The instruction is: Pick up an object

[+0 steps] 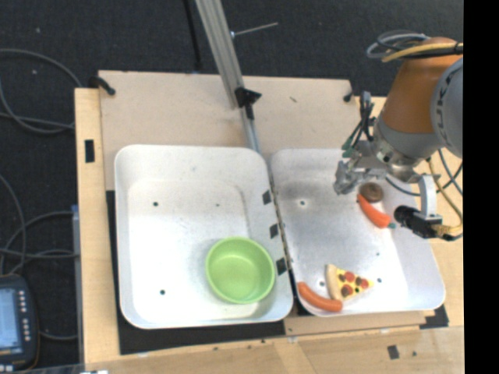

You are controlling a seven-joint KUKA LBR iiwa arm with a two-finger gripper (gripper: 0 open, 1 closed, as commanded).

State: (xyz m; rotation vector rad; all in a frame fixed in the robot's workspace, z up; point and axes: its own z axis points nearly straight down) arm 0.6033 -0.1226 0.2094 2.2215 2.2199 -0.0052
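Above the right shallow white bin (405, 275), the two-finger gripper (348, 179), whose state I cannot tell, hangs beside an orange carrot-shaped toy (374, 210).

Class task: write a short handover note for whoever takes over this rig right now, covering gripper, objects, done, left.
Gripper: low over the right bin, at its upper part, just left of the toy carrot; whether it grips anything cannot be told.
Right bin: toy pizza slice and toy sausage at the near edge.
Left bin: green bowl.
Done: nothing seen lifted.
Left: grasp and lift one object.
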